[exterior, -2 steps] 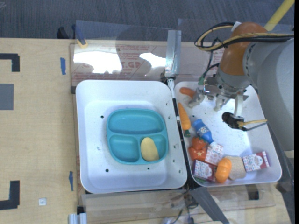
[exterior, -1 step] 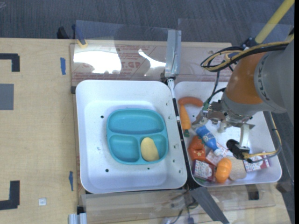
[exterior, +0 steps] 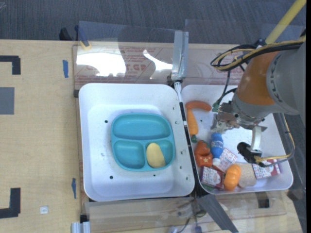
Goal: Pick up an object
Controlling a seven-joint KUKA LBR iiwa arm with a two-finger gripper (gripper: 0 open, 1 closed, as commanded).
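Dark grey carpet lies behind the pale wooden bench (exterior: 34, 144), which carries two shallow white bins side by side. We see the tool (exterior: 221, 125) hanging low over the right bin (exterior: 284, 178), near its upper middle, at the end of the grey arm (exterior: 286, 84) with its orange band; whether it is spread or pressed together we cannot tell, and we see nothing held in it. Just below the tool stands a small blue bottle (exterior: 216, 144). To its left lie an orange carrot-like piece (exterior: 193, 123) and a curved orange sausage shape (exterior: 198, 105). Further down we find a red toy (exterior: 202, 151), printed packets (exterior: 212, 175) and an orange fruit (exterior: 232, 176) crowded together. In the left bin (exterior: 92, 106) a teal divided tray (exterior: 138, 137) holds a yellow lemon-like object (exterior: 155, 155) in its lower right compartment.
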